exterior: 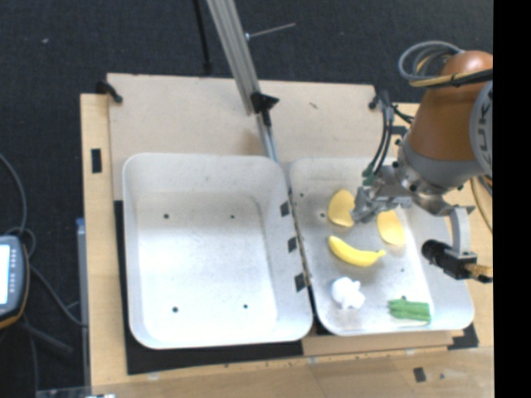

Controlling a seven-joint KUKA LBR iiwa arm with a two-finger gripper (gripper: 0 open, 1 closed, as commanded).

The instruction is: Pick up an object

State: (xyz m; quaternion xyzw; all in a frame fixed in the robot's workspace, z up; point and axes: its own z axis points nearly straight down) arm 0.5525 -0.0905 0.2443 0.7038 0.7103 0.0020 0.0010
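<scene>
Looking down at a slant on a pale wooden worktop (191, 106), set on dark speckled carpet (83, 23). A grey aluminium rail (232, 40) leans in from the top and meets the board just behind the bins, and loose black cables trail over the carpet at the left, beside the edge of a small screen device (8, 276).

Two shallow white bins sit side by side, their inner rims touching. The left bin (149, 181) shows a bare speckled floor. The right bin (319, 313) carries the goods, five pieces by my count: three yellow, one white, one green. A yellow banana (357, 253) lies across the middle. Above it to the left sits a rounded yellow piece (338, 210), and to the right a second yellow piece (393, 229). Nearer the front rim are a small lumpy white object (348, 293) and, well to its right, a green leafy-looking item (410, 309).

One arm (448, 131), grey with its orange band, reaches in from the right. Its claw (365, 208) is down in the right bin, between the two yellow pieces and just beside the left one. I cannot tell how the claw is set, nor whether it touches either piece.
</scene>
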